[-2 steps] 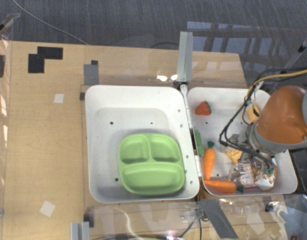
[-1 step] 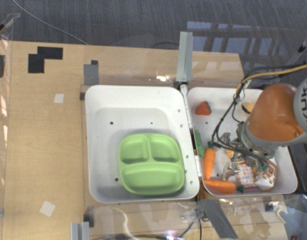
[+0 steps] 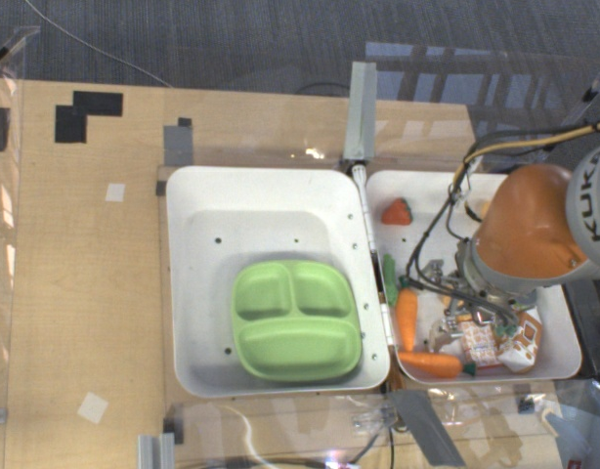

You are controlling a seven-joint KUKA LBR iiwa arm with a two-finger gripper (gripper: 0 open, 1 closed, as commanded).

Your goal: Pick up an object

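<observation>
Nothing looked picked yet: the arm hung low over the right bin, its hand down among the carrots and packets, grip impossible to tell, everything seemingly lying in the bin.

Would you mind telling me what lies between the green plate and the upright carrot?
In the camera view, the two bins' adjoining white rims separate the green plate from the upright carrot, with a dark green item beside the carrot.

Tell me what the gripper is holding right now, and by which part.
Cannot be told: the gripper is low in the right bin among the carrots, its tips hidden under the wrist.
</observation>
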